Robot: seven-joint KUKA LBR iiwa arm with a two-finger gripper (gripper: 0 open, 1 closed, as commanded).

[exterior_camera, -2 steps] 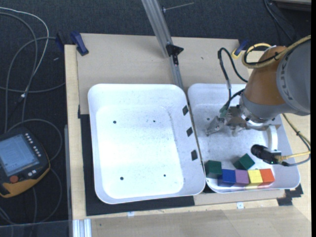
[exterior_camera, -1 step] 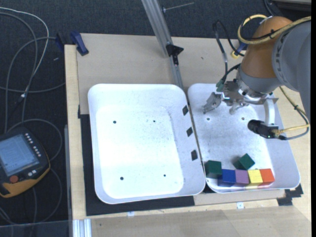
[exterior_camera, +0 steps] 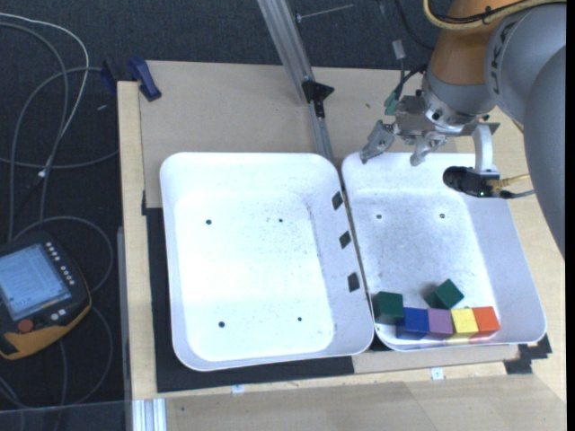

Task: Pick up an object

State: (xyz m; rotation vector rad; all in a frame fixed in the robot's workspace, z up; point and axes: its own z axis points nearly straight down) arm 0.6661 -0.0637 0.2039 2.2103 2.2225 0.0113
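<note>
Hovering over the far edge of the right bin (exterior_camera: 503, 268), the hand (exterior_camera: 395, 149) hangs from the grey arm (exterior_camera: 530, 52) with its two fingers (exterior_camera: 375, 144) spread apart and nothing between them. Below it, most of that bin's floor lies bare; all the objects sit crowded along its near edge, well apart from the hand. Six blocks can be counted there: a dark green block (exterior_camera: 389, 306) towards the near left corner, a blue block (exterior_camera: 415, 321) just beside it, then a purple block (exterior_camera: 440, 321), a yellow block (exterior_camera: 463, 320) and an orange block (exterior_camera: 485, 318) in a row towards the near right corner, with a second green block (exterior_camera: 446, 293) tilted just behind the purple and yellow ones. The left bin (exterior_camera: 180, 241) stands side by side with the right one on the counter (exterior_camera: 225, 106). One handheld control pendant (exterior_camera: 36, 294) with a lit screen lies off the counter's left edge; its writing is too small to read.
</note>
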